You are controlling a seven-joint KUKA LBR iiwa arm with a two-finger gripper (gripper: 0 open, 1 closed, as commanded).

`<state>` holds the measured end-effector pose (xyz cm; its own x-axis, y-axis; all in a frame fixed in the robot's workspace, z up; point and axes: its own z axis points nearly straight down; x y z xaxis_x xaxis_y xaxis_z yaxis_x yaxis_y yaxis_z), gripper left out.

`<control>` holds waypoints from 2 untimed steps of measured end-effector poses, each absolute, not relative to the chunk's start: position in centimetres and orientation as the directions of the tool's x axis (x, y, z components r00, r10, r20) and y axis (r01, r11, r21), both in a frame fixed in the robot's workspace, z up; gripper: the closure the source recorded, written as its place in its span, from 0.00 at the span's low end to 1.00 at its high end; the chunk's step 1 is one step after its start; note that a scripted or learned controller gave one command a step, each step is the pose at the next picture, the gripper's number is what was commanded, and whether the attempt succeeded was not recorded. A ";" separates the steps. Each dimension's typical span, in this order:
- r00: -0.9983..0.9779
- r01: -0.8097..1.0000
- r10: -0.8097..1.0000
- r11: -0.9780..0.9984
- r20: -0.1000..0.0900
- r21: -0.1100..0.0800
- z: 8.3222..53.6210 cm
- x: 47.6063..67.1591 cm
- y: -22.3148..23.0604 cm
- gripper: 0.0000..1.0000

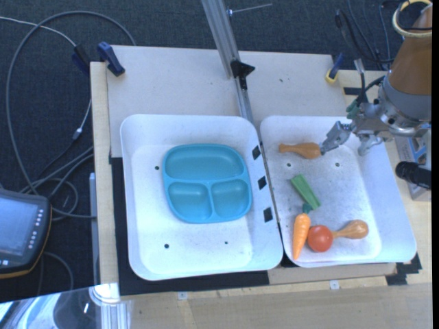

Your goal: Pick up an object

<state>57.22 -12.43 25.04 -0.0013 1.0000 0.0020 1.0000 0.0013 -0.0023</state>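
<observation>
The right bin (384, 204) holds several toy foods. A tan drumstick (300, 149) lies at its far left, a green block (305, 191) sits in the middle, and an orange carrot (300, 234), a red tomato (319, 238) and a second tan drumstick (352, 230) lie along the near side. My gripper (348, 141) hangs over the bin's far right part, open. One finger (334, 139) sits just right of the first drumstick's end. Nothing is between the fingers.
The left bin (144, 184) carries a blue divided plate (206, 182). A metal pole (223, 26) slants up from between the bins. Clamps sit at the bench's far corners, and cables and a tablet lie on the floor to the left.
</observation>
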 end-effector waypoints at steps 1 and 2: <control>-0.001 1.000 1.000 0.001 0.002 -0.002 25.0 57.2 -12.4 0.00; -0.001 1.000 1.000 0.001 0.002 -0.007 20.0 58.2 -12.3 0.00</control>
<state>58.17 -12.28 19.99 -0.0009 1.0000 0.0019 1.0000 0.0009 -0.0069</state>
